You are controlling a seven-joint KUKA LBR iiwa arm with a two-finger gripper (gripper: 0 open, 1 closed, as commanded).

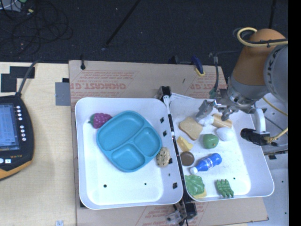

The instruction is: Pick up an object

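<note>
nearest the cam, right bin point(263, 185) front edge: a green leafy toy point(195, 185) at its front left corner and a small dark green ridged piece point(224, 188) beside it. just behind, blue bottle w/ white cap point(207, 162) lying on its side, brown round disc point(187, 158) to its left. mid bin: green rounded lump point(209, 141), yellow wedge point(184, 143), tan bread slice point(190, 127), white egg-like ball point(225, 134). left bin point(89, 182) holds a blue 3-section tray point(128, 140), speckled cookie point(163, 157) at tray's right edge by the divider, purple grapes point(99, 120) at tray's back left. far side of right bin: gripper point(215, 109) is low over the back area, just above a tan/orange block point(221, 122), near the white ball; can't tell finger gap or whether anything is gripped
</note>
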